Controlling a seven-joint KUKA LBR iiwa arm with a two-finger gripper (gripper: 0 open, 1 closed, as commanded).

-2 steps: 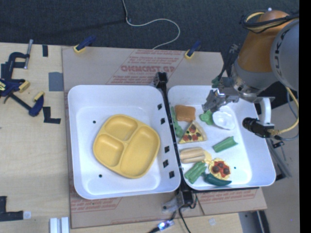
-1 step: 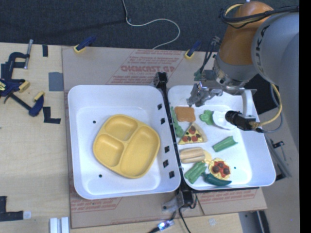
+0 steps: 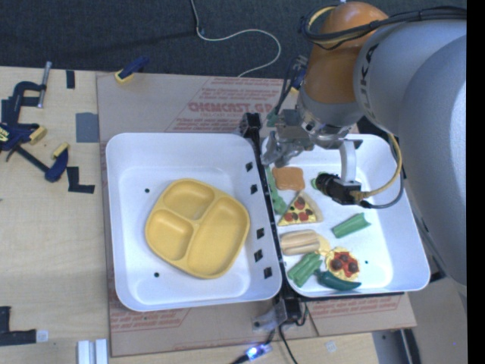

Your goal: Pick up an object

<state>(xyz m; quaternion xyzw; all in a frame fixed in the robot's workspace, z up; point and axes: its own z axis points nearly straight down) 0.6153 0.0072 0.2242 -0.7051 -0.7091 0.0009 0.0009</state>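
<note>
Even, bright overhead light fell on the surface [image 3: 45,226]; the two white bins [image 3: 125,165] were close to overexposed, with soft shadows along their inner walls. The yellow plate [image 3: 197,227] showed mild sheen. The arm [image 3: 413,89], nearest the camera, was slightly soft; the dark floor [image 3: 114,14] stayed dim.

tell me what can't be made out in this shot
- Gripper, camera view: its fingertips merge into dark clutter at the right bin's top left corner, so their state is unreadable.
- Right bin's back wall: hidden behind the arm's wrist.
- Brown toy: too small to identify.
- Green pieces beside the hot dog: overlapping, hard to separate.
</note>
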